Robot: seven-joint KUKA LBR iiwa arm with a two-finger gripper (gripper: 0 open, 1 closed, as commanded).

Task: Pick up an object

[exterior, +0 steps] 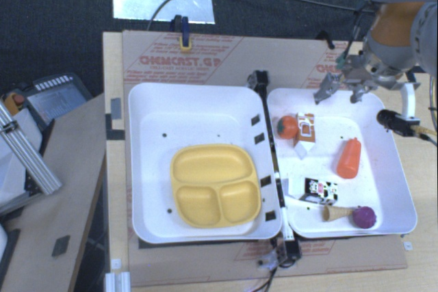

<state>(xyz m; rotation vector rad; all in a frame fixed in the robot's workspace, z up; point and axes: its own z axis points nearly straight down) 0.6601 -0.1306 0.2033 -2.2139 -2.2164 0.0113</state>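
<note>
Gripper (340, 87) splayed, metal fingers apart, grasping nothing, hovering at twelve o'clock over right bin (404, 195). Smooth orange bottle-shaped toy (349, 158) at bin centre; glossy yellow compartment tray (215, 184) in left bin (150, 147).

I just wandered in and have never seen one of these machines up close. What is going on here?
A grey robot arm with an orange band reaches in from the right, its two-finger gripper open above the far edge of the right white bin, holding nothing. That bin holds small toys: an orange bottle-shaped piece, a red-orange ball, a small brown-and-white carton, a black-and-white patterned block and a purple-topped cone. The left white bin holds a yellow divided tray. Nothing is picked up yet.
</note>
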